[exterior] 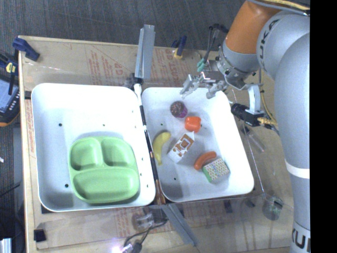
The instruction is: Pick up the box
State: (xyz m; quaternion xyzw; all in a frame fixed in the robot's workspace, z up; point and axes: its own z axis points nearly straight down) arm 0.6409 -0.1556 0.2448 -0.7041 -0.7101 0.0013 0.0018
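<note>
The box (181,147), a small white carton with brown-and-orange print, lies flat near the middle of the right bin (239,181). Its long axis runs from about 1 o'clock to 7 o'clock in the camera view. At its 9 o'clock side a yellow banana (159,144) lies just beside it, close enough that I cannot tell whether they touch. At its 1 o'clock sits a small orange object (192,123), near the carton's upper end, and beyond that a dark purple round object (178,109). At its 4 o'clock lie an orange-red sausage-shaped thing (204,159) and a speckled green block (216,170), apart from the box but touching or nearly touching each other.

The end effector (202,86) hangs over the far rim of the right bin, its two metal fingers spread wide with nothing between them. From there the box lies toward 7 o'clock, past the purple object and the orange one, so a straight path would cross above both. My judgement is that the grasp has not begun: the arm must travel toward the bin's middle, then descend. Closing across the box's short sides looks the sounder choice, though the banana leaves little room for a finger on that flank.

The left bin (47,101) holds a green divided tray (102,170), well apart from all this. Both bins rest on the bench (95,57).
</note>
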